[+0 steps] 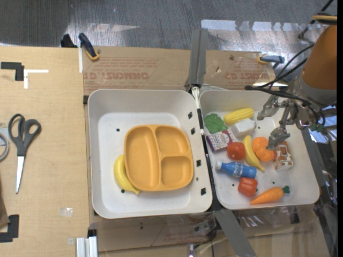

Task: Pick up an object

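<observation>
1. Camera view, and the gripper (pixel 280 135) hangs over the right bin (pixel 306 194), down among the toys at its right side. From up here I cannot tell how wide it stands or whether it has anything; nothing is plainly between its tips.

2. Candidates for the pick sit right under it: an orange fruit (pixel 261 148) just left of the tool, a small printed carton (pixel 283 157) just below it, a banana (pixel 251 153) touching the orange.

3. The pile is the trouble. A tomato (pixel 236 151), a blue bottle (pixel 236 169), a red pepper (pixel 247 186) and a carrot (pixel 267 195) crowd close, so a descent slightly off could wedge a tip onto two items and grab neither.

4. The round orange looks likely to roll out of a closing pinch; the carton is flatter and, I judge, the safer bet.

5. Further up sit corn (pixel 239 115), a white block (pixel 243 127), a green piece (pixel 214 123) and a purple packet (pixel 218 141), well apart from the tool.

6. Edges: the bin's right wall is near the gripper, so a sideways drift that way risks a knock. Loose cables (pixel 292 71) trail off the wrist above the rim.

7. Open room: the bin floor at the far right, below the carton, is bare. The left bin (pixel 102 159) holds a yellow divided plate (pixel 159 158) over a second banana (pixel 122 176), with white floor around it.

8. Straight up looks the cleanest exit.
</observation>
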Robot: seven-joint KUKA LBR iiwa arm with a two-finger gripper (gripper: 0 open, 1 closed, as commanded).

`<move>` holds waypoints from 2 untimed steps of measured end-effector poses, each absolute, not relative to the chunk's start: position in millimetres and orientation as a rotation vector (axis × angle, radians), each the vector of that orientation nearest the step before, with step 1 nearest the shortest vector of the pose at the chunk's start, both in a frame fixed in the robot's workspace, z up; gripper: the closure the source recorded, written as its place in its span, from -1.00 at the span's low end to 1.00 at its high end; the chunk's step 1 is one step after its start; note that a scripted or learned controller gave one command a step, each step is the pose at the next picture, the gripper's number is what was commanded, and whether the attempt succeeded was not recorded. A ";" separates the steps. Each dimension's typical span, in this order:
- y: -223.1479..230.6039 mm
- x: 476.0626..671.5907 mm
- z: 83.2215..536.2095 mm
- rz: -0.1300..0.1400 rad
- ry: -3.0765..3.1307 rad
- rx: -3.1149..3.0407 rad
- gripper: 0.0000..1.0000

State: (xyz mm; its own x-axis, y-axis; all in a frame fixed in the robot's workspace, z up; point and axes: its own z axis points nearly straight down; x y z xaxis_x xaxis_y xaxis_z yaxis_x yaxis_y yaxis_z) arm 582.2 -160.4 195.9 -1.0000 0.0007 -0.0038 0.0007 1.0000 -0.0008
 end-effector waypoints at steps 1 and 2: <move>-145.1 565.4 92.9 0.000 3.133 0.179 -1.00; -144.4 567.3 103.5 -0.003 3.128 0.172 1.00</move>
